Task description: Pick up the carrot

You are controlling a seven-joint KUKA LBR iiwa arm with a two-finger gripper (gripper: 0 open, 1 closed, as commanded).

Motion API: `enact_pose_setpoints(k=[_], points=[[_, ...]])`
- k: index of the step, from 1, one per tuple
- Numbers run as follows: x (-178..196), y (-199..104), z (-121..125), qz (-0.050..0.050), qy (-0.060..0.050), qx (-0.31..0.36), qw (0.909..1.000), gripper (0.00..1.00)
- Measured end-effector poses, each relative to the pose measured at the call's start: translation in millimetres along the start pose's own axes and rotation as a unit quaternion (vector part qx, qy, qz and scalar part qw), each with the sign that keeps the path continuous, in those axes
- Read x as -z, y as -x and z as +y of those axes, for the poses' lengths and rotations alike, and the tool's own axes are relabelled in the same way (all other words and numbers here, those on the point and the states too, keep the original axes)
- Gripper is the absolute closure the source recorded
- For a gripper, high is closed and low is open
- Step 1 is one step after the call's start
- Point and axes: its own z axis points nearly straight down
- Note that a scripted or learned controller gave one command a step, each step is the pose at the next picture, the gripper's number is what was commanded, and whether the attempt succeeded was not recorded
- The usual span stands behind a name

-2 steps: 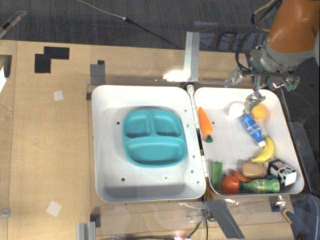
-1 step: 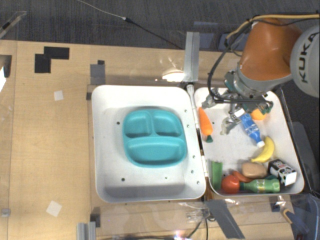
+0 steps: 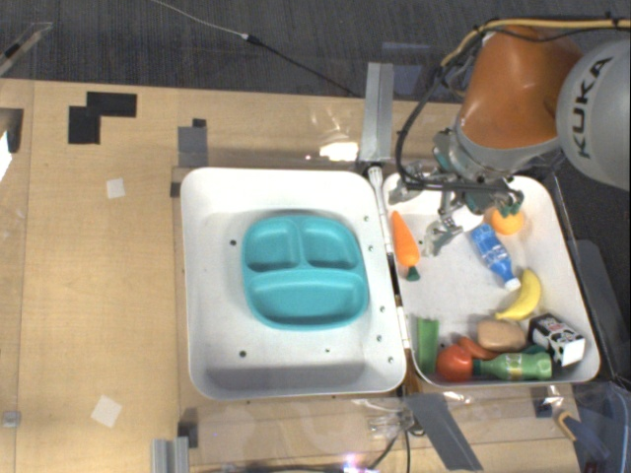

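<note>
One arm, two bins, and a job we judge barely begun: from the fixed overhead camera we see the carrot (image 3: 403, 244) lying untouched on the floor of the right bin (image 3: 567, 254), close against the left wall, just beside the divider that parts it from the left bin (image 3: 207, 264); nothing lifts it, nothing grips it. We find the gripper (image 3: 444, 233) hanging over the same bin, near the carrot and to its right, with bare white floor showing between them; whether it is spread or closed we cannot tell from this slant, though no object sits within it. What is done, as far as we can see, is only the approach; the descent, the grasp and the lift are all left. We read the carrot's long axis as running nearly up and down the picture, tilted slightly, its orange body toward the far edge and its dark green stem end toward the near edge, parallel to the bin wall. We also note the teal divided plate (image 3: 301, 269) in the left bin; a blue bottle (image 3: 491, 252), a banana (image 3: 523, 299) and other toy foods crowd the right bin's lower right, well apart from the carrot.
</note>
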Motion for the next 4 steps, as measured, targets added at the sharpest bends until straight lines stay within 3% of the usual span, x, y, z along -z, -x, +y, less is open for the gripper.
enact_pose_setpoints(k=[2,3,4], points=[[0.1,5.4,-3.0,0.0,0.0,-0.007,1.0,0.0],[-97.2,12.2,-67.4,0.001,-0.002,0.01,0.9999,0.0],[-98.4,-31.3,-44.0,0.0,-0.001,-0.255,0.967,0.0]])
